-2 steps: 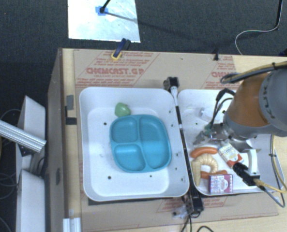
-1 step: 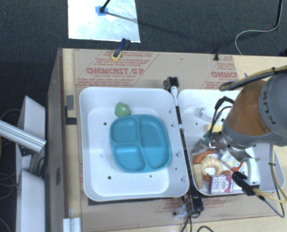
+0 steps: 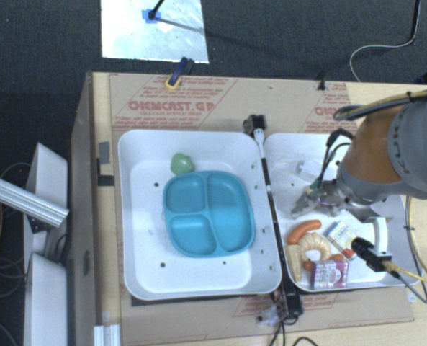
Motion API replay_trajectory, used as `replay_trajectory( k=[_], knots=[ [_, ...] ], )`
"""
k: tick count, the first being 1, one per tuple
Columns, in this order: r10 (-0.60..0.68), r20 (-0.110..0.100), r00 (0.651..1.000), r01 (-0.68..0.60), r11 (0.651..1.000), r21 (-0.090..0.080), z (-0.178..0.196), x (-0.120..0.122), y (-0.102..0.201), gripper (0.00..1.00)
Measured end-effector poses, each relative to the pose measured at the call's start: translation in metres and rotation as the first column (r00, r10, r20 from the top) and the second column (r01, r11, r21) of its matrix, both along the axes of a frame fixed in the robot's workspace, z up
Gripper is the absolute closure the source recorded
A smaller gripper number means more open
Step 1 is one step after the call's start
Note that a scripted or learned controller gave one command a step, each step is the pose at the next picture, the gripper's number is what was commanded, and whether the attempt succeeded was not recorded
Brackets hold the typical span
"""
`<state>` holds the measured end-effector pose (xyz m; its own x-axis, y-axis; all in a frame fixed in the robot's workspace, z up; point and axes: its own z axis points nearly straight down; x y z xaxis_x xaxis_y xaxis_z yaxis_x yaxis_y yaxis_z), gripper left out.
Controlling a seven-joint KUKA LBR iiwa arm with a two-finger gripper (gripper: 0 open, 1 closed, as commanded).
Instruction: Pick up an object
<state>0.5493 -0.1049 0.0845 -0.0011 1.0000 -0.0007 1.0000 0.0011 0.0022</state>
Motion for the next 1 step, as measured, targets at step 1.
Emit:
replay_trajectory(
  k=[1],
  knots=[
    [-0.001,0.000,1.000,0.001,1.000,-0.001,0.0003,0.0382,-0.0456,0.00]
  ],
)
